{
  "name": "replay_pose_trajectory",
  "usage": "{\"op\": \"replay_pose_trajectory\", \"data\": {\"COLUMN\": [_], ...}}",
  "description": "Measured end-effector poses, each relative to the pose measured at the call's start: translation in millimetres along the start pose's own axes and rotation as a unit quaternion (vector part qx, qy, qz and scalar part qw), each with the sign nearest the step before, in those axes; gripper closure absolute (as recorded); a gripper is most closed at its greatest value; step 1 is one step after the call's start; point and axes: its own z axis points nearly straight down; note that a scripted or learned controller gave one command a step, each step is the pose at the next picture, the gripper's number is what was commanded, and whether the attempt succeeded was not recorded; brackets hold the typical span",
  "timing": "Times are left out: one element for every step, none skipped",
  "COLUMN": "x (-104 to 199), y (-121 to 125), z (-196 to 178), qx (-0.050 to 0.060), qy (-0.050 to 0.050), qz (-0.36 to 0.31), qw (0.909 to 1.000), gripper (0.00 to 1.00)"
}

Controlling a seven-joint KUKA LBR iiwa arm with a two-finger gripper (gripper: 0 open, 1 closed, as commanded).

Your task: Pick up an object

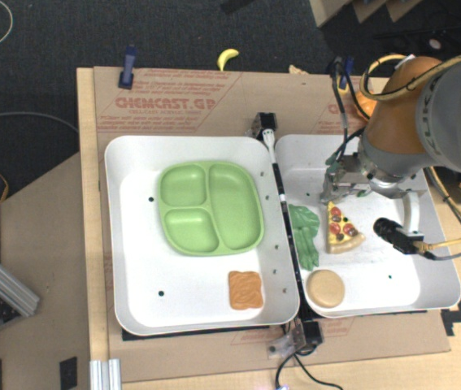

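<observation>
Nearest me in the right bin (433, 295) sits a round tan bun (326, 288), then a green leafy piece (304, 234). My pick is the pizza slice (341, 228) mid-bin: yellow wedge, red dots, probably light stiff plastic, best pinched across its straight sides. The gripper (345, 187) hovers just beyond it; I can't tell its finger state

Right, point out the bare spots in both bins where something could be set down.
Left bin: bare floor left of the green divided plate and left of the orange waffle. Right bin: bare front right corner, right of the round cookie. Crowded around the pizza slice, green leaf and gripper.
</observation>
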Motion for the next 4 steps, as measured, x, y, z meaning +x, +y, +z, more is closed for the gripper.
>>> {"op": "replay_pose_trajectory", "data": {"x": [0.0, 145.8, 104.5, 122.9], "y": [0.6, -19.5, -72.6, -41.7], "z": [-10.2, -83.7, -221.0, -143.6], "qx": [-0.001, -0.002, -0.005, 0.005], "qy": [0.0, 0.003, 0.0, 0.0], "qz": [0.001, -0.008, 0.0, -0.002], "qw": [1.0, 1.0, 1.0, 1.0], "gripper": [1.0, 1.0, 1.0, 1.0]}}
